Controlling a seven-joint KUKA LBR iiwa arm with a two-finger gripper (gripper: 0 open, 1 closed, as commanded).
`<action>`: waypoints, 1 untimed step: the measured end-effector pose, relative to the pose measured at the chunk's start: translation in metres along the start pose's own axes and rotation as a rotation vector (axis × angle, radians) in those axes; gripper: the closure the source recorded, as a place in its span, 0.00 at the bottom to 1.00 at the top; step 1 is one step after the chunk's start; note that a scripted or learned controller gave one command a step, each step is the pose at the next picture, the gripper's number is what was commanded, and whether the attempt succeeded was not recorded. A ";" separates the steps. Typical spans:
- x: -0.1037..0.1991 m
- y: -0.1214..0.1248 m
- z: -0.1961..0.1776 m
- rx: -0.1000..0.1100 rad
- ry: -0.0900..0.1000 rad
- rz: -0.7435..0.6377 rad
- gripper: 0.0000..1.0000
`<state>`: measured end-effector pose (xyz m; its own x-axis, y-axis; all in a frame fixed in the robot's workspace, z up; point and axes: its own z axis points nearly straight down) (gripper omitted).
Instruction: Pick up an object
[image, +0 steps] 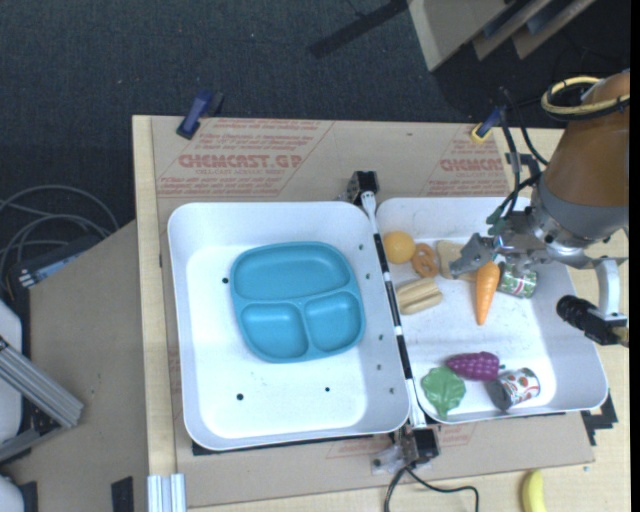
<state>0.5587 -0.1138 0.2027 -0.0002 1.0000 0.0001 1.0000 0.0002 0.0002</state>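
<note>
The hand hovers over the right bin, touching the carrot's upper end; finger state cannot be determined.

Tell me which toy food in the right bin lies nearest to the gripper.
The orange carrot. It lies right beside the gripper, while the purple grapes and green leaf sit at the bin's near edge.

Bench: brown board w/ red print. On it: 2 white bins, left bin & right bin, touching; blue clamp at far-left corner.
</note>
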 end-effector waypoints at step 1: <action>-0.064 0.019 0.118 0.001 -0.001 0.002 0.00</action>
<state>0.5774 -0.1779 0.0843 0.0013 1.0000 -0.0007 1.0000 -0.0013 -0.0009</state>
